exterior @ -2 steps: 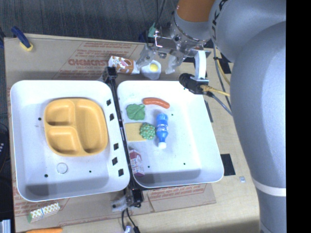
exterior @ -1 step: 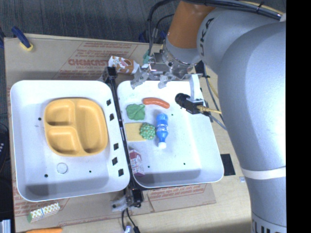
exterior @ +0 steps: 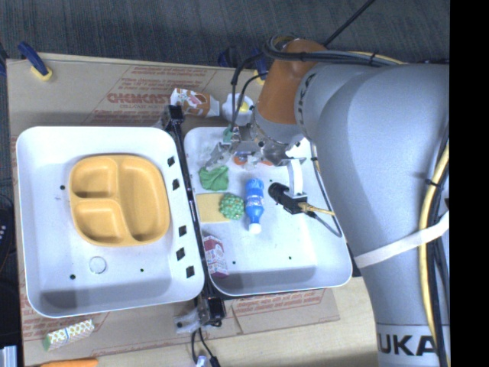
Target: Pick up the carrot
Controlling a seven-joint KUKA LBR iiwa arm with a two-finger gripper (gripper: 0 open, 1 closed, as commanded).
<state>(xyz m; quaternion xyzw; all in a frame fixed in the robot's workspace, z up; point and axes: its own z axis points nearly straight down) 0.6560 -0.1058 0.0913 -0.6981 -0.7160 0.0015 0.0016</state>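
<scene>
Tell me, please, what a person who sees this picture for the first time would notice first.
The big grey arm with its orange band catches the eye first; it reaches from the right over the right bin. Next comes the yellow divided plate in the left bin. Then the small things in the right bin: a blue bottle, a green leafy toy and a green knobbly ball, close beside the gripper.

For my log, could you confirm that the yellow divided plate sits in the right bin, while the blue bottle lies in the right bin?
Not quite: the camera view shows the yellow divided plate in the left bin. The blue bottle does lie in the right bin.
</scene>
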